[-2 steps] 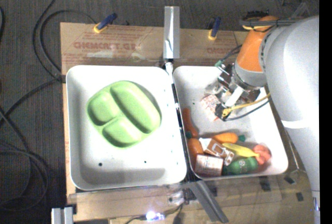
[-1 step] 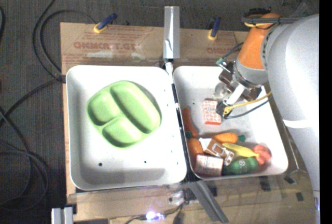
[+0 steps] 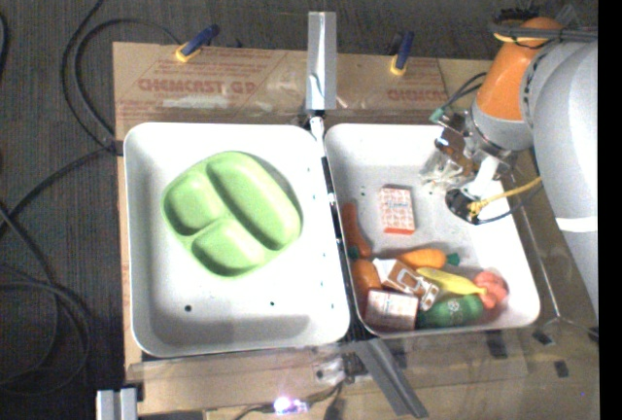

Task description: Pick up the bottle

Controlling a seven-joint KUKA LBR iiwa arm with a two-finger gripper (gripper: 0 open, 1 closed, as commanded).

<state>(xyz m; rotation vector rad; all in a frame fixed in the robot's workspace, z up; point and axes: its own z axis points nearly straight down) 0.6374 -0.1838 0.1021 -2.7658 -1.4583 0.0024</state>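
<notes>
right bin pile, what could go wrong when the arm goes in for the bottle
The gripper hovers at the right bin's upper right, while the toys are heaped along its lower edge. They touch and overlap, so fingers coming down may catch a neighbour or push the heap aside. I can't clearly pick out a bottle in that heap, so the grasp may land on the wrong item. The small box lies between gripper and heap and could get knocked.

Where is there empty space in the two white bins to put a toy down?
Left bin: bare floor along the near edge, below the green tray. Right bin: bare far-left floor, above the small box. Its near end is crowded with toy food, and the gripper hovers far right.
</notes>
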